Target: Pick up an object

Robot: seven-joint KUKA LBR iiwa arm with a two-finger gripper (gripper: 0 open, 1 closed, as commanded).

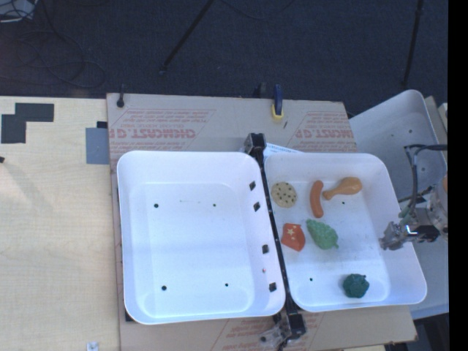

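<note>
Claw [401, 234] sat at the right rim of the right bin [398, 185], low over the wall, the arm mostly out of frame to the right. Too small and blurred to tell whether it was open or closed; nothing seen in it.

Step, as judged: approach, no pick yet made. All items lay loose on the bin floor. Next move would call for travel leftward into the bin, then a descent over one chosen item.

Nearest candidates: dark green lump [356, 285] at the near right, standing apart from the rest, so probably the easiest target. Light green leafy piece [322, 234] mid-bin, just beside a red-orange piece [293, 236]. Farther back: an orange sausage shape [316, 198], a tan drumstick shape [344, 188], a round cookie [284, 193].

Left bin [131, 232] held nothing to pick.
</note>
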